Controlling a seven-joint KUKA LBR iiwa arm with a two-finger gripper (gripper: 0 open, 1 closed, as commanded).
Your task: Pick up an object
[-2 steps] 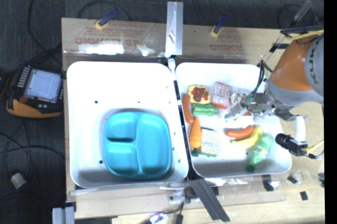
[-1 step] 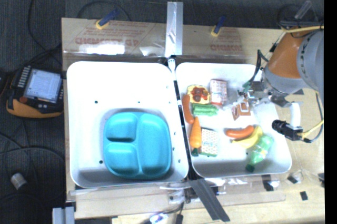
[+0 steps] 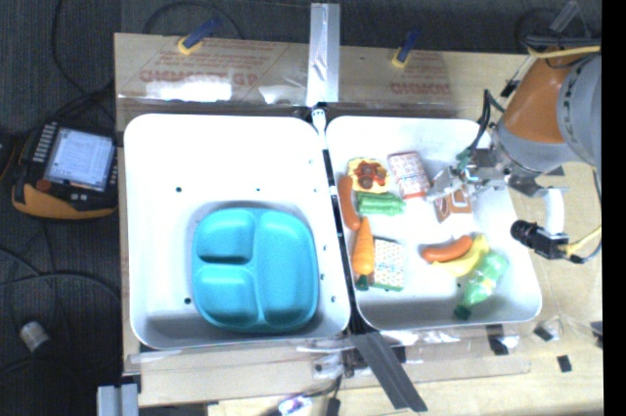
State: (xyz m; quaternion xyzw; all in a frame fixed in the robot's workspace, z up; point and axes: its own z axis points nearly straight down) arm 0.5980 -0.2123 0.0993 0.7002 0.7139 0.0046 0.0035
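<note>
My gripper hangs low over the right bin, near its upper right part, with the orange-banded arm behind it. Directly under and in front of it lies a small brown and white item; whether they touch is unclear. Other toy foods lie in this bin: a snack packet, a pizza slice, a green vegetable, a carrot, a patterned packet, an orange sausage, a banana and a green bottle.
The left bin holds a teal compartment tray in its lower right part. A raised divider separates the bins. A black fitting sits by the right bin's right rim. A handheld device lies on the floor at the left.
</note>
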